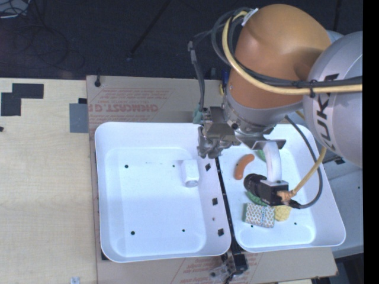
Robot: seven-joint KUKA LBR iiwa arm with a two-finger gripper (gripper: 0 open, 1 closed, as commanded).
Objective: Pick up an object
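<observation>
Nearest the camera, the front edge of a cardboard sheet (pixel 195 269) shows from under two white bins that sit side by side on a pale wooden table (pixel 41 206). In the right bin (pixel 323 232), towards its near side, a small white packet with a green pattern (pixel 259 215) lies flat, and a yellow piece (pixel 283 213) lies just beside it on the right, touching or nearly touching it. Farther back in the same bin an orange sausage-shaped thing (pixel 243 166) lies at a slant, apart from the packet. In the left bin (pixel 112 218) a small white cup (pixel 190 173) lies on its side near the wall it shares with the right bin, well apart from everything else. The gripper (pixel 208 151) hangs over the far part of the divide between the two bins, just beyond the cup and to the left of the orange thing; whether it is open or closed cannot be told, and nothing is seen held in it. Above it the arm's orange band (pixel 278 46) looms large. Beyond the bins the cardboard carries red printing, and black and grey patches (pixel 23 96) mark the table at the far left.
</observation>
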